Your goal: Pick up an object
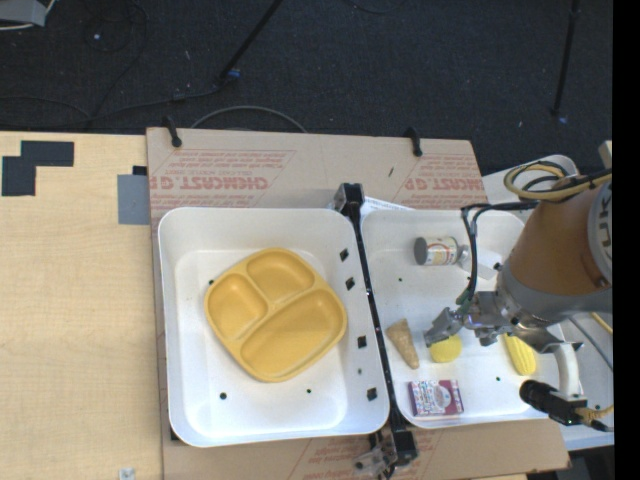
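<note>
The gripper [447,330] sits low in the right bin [480,398], right over a yellow toy [446,349] beside the cone [403,341], though whether it grips is unclear, and the rounded toy may slip sideways.

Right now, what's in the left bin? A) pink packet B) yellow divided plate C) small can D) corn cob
B: the yellow divided plate lies in the left bin; the small can and pink packet are in the right bin.
</note>
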Controlling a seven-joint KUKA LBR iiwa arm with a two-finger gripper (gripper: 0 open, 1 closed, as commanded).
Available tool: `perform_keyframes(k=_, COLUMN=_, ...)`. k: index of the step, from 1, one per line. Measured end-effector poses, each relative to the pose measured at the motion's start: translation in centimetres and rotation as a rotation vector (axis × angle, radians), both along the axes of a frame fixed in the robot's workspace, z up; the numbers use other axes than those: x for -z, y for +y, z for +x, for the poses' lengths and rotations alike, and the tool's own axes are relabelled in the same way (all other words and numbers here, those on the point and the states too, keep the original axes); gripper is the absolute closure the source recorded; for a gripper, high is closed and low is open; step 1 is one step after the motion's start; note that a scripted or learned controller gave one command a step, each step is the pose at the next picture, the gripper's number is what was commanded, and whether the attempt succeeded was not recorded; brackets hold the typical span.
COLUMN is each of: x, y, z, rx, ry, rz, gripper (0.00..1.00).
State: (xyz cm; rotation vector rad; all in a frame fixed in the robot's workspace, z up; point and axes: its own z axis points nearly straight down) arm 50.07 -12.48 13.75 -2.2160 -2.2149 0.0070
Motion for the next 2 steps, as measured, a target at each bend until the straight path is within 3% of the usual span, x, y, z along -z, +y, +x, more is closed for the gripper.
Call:
perform_keyframes(k=1, x=5.2, y=0.0, z=0.0, rx=0.001, ry=-0.006, rz=-0.002, gripper=0.00)
perform_keyframes(k=2, x=3.9, y=0.0, z=0.0, rx=0.004, ry=-0.007, rz=-0.002, gripper=1.00)
